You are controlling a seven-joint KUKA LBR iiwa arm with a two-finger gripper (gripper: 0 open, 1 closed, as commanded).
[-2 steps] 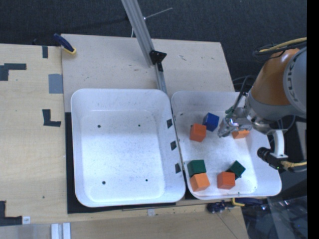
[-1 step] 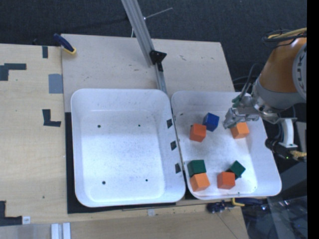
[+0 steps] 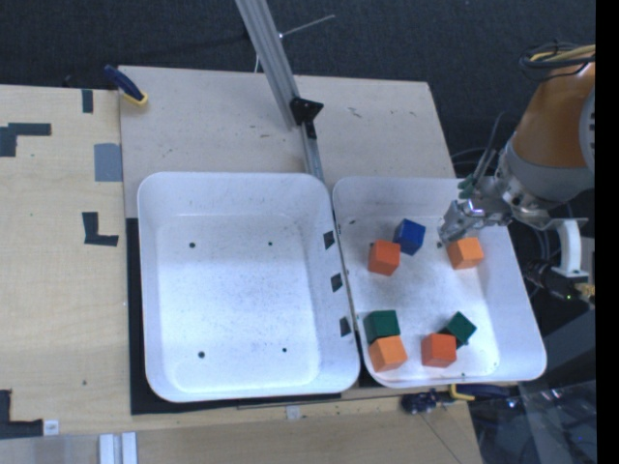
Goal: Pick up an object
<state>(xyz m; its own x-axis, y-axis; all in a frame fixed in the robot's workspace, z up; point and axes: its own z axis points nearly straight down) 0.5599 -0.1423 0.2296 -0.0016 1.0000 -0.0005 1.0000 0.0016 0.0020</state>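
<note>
The right bin holds several small blocks. A blue block sits near its middle with an orange block just left of it. Another orange block lies at the right side, directly under my gripper, which hangs just above and left of it. Near the front are a green block on top of an orange one, a red-orange block and a dark green block. I see nothing held in the gripper.
The left bin sits beside the right one, with black clips along the shared rim. A grey metal pole slants over the bench at the back. A blue and yellow tool lies at the far left.
</note>
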